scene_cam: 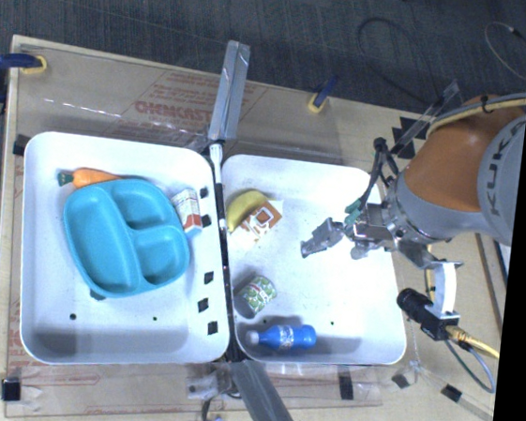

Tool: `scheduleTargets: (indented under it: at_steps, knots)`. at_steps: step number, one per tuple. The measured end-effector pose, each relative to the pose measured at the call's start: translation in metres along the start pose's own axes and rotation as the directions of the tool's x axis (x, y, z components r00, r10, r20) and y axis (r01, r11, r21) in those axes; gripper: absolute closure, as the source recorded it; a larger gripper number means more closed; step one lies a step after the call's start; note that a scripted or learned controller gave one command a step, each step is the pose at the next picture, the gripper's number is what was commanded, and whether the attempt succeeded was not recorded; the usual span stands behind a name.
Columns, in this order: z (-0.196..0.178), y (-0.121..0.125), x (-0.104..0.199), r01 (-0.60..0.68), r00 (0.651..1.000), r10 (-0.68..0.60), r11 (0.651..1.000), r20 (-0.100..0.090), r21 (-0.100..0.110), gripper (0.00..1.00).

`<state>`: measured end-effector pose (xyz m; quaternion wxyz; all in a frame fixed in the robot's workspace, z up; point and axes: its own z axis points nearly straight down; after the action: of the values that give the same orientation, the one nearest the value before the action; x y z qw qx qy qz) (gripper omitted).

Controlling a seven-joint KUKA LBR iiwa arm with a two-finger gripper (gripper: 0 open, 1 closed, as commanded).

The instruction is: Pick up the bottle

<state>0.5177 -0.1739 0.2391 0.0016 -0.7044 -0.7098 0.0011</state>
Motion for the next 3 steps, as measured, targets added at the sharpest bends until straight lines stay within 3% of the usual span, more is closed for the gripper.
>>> scheduleTargets:
  at_steps: [1, 2, 3]
  knots:
    - [0.124, -0.041, 0.051, -0.41, 0.912, 0.41, 0.912, -0.001, 0.001, 0.0]
    - [0.147, -0.04, 0.032, -0.138, 0.99, 0.138, 0.99, -0.002, -0.001, 0.0]
    - [0.147, -0.039, 0.059, -0.499, 0.867, 0.499, 0.867, -0.002, -0.004, 0.0]
